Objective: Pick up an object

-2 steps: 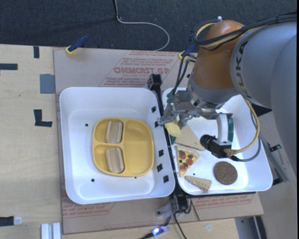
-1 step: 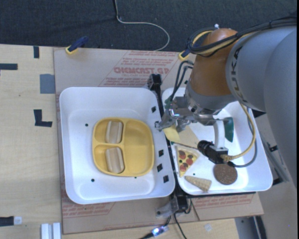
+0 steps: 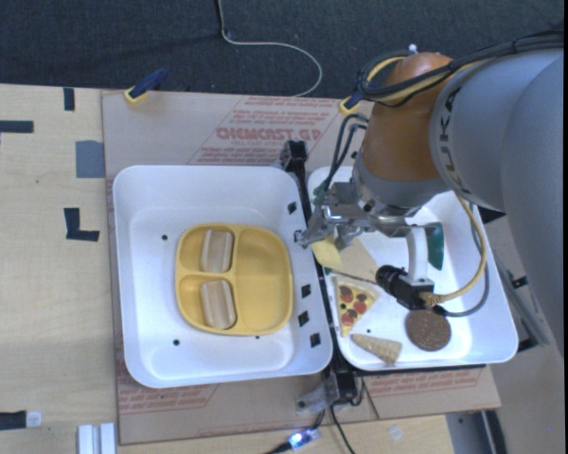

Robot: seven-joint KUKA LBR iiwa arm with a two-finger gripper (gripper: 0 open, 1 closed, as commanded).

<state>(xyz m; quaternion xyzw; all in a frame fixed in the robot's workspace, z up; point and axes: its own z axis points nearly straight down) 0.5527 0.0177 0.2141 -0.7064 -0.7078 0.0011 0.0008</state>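
My gripper (image 3: 320,232) hangs low over the near-left part of the right bin (image 3: 492,334), close to the wall between the two bins. A pale yellow piece (image 3: 328,253) lies directly under it, joined to a cream wedge (image 3: 357,261); whether the gripper touches it is unclear. Toward the front of the same bin lie a toy pizza slice (image 3: 353,303), a tan wedge (image 3: 377,347) and a round brown cookie (image 3: 427,330). A teal object (image 3: 436,243) sits near the right side, partly hidden by the arm.
The left bin (image 3: 142,206) holds a yellow divided tray (image 3: 261,282) with two tan bread-like pieces (image 3: 216,251) (image 3: 217,304) in its left compartments. The arm's grey and orange bulk covers the back of the right bin.
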